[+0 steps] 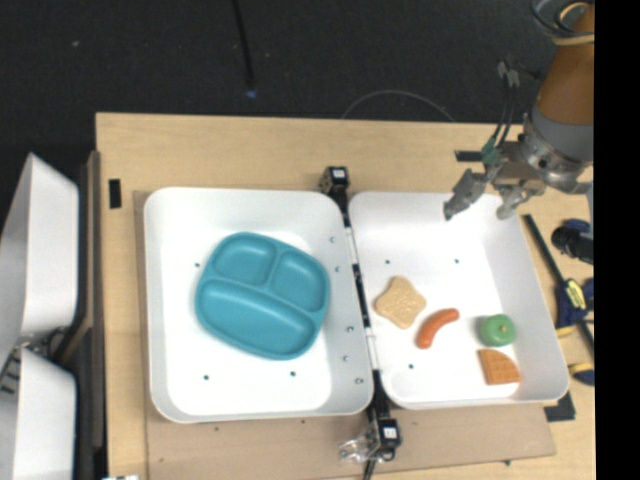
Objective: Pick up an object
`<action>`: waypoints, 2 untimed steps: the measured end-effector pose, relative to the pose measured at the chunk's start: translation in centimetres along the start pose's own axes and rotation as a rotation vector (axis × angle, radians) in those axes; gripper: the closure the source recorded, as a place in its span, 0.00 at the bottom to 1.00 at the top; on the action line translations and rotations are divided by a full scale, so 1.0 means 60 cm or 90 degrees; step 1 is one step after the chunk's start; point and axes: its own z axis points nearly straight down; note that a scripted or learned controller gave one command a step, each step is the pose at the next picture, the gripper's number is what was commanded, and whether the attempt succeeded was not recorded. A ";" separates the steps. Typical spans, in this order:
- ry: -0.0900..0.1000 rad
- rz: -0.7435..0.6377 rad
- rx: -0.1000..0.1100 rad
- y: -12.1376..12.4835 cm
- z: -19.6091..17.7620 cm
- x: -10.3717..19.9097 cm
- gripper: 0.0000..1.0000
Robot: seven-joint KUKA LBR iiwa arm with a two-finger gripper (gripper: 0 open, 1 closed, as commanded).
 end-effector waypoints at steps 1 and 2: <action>-0.001 -0.001 -0.008 0.003 -0.013 0.001 0.00; -0.003 -0.002 -0.005 0.005 0.062 0.010 0.00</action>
